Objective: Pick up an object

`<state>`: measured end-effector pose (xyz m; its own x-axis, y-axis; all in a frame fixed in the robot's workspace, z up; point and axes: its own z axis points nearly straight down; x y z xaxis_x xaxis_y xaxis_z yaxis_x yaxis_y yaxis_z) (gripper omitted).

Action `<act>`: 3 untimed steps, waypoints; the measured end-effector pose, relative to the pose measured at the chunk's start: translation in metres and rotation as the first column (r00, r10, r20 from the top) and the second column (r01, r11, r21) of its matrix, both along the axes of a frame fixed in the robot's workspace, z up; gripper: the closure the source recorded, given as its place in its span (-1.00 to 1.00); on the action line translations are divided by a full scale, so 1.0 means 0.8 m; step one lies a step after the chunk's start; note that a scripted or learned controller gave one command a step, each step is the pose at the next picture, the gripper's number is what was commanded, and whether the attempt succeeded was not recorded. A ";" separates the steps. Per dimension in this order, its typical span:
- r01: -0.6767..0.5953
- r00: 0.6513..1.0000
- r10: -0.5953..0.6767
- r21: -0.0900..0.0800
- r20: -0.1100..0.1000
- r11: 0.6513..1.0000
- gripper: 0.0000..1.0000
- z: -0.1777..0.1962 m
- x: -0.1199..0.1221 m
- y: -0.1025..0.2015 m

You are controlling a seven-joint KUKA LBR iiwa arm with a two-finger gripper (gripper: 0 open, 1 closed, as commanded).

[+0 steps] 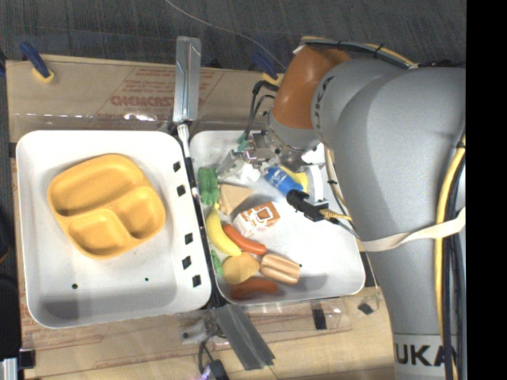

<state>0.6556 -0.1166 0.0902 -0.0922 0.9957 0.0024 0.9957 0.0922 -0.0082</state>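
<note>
Camera view: gripper (pixel 247 155) over right bin (pixel 341 248), toy food (pixel 249 244) just below.

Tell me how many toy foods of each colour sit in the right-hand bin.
Yellow: 2, banana and lemon
Red: 2, sausage and another at the front
Green: 1, vegetable
Tan: 1, bun
Total: 6

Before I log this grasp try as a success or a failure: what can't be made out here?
- Gripper: in the camera view, the wrist covers its fingers, so grip unknown.
- Right bin: its far right corner lies under the arm.
- Blue item: partly covered, too small to name.
</note>
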 end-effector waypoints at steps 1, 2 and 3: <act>0.095 0.995 -0.095 -0.009 0.011 0.995 -1.00 0.005 -0.059 0.019; -0.093 0.996 0.093 -0.002 0.007 0.996 -1.00 0.073 -0.123 -0.050; 0.152 0.988 -0.152 -0.004 0.032 0.988 -1.00 0.015 -0.113 -0.012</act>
